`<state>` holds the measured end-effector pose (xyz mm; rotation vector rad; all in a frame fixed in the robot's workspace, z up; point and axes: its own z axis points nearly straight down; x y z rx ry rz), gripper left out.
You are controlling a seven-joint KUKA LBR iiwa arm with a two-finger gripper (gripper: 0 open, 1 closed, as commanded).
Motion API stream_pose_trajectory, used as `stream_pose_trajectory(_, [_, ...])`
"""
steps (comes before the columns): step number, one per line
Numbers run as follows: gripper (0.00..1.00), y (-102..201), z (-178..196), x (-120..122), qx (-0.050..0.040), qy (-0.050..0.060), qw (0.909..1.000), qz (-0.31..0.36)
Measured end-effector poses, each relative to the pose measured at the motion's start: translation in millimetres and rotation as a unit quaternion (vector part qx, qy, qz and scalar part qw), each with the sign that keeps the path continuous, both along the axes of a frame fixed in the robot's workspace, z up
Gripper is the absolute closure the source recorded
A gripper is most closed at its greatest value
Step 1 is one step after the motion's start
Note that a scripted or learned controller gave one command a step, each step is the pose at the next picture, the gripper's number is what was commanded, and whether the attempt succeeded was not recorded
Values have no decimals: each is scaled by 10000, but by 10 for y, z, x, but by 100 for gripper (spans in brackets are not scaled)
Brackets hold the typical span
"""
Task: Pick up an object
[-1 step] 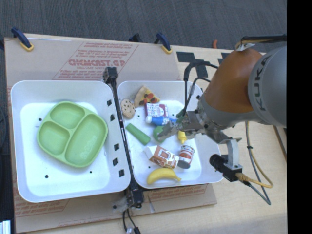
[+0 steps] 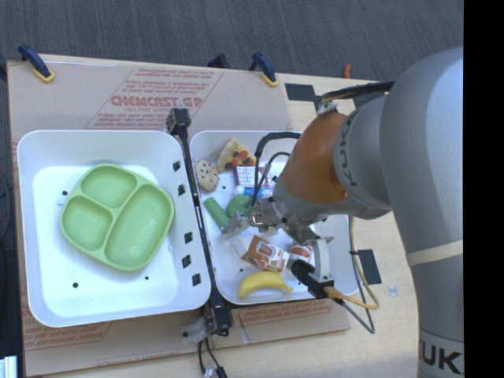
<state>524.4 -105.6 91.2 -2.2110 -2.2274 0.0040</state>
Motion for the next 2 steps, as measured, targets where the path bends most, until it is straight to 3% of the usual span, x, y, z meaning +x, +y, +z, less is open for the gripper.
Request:
stream_pose_trajectory(1, [100,-1,100,1,-3,7,10000,25])
stream_pose_trajectory(2, [100,-255,1081,-463,-2,-17,10000,-15])
